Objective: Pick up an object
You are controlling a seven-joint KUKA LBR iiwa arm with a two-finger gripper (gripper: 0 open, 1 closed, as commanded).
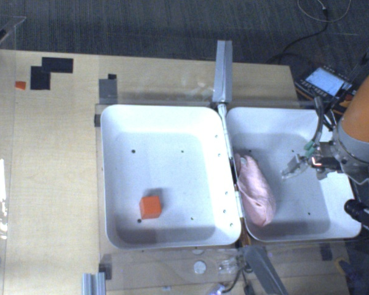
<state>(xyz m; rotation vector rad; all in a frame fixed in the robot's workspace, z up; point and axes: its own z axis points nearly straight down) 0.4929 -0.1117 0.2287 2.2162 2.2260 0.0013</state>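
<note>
A small orange cube [150,207] lies in the left bin [117,165], near its front left. A pink soft object [256,189], elongated and lumpy, rests in the right bin [277,134] against the wall shared with the left bin. My gripper [294,166] reaches in from the right and hangs over the middle of the right bin, a little to the right of the pink object and apart from it. Nothing shows in its grasp. The orange-banded wrist [364,112] sits over the bin's right edge.
A grey metal divider post [222,72] stands behind the seam between the bins. Black blocks [49,71] and a small orange tile [20,85] lie on the bench at far left. A tablet-like device [324,82] and cables sit behind the right bin.
</note>
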